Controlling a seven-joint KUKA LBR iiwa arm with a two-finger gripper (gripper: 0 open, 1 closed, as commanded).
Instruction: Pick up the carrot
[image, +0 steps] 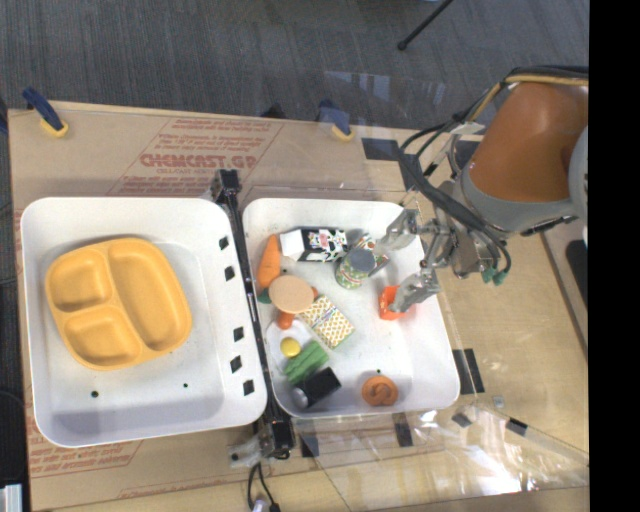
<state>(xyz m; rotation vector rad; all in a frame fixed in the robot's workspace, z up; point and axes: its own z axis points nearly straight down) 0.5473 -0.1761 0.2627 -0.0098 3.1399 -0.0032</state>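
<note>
The carrot (269, 262) is seen lying near the left wall of the right bin (430, 345), towards its far left corner, orange with a green end, just above a round tan disc (292, 294). The gripper (411, 258) is held over the right side of the same bin, well apart from the carrot, its two fingers (403, 228) spread apart with nothing between them. A small orange piece (389, 303) is seen just beside the lower fingertip, and a green-topped can (355, 267) lies near the upper one. In the left bin (60, 420), a yellow compartment tray (117, 301) is set towards the left wall.
</note>
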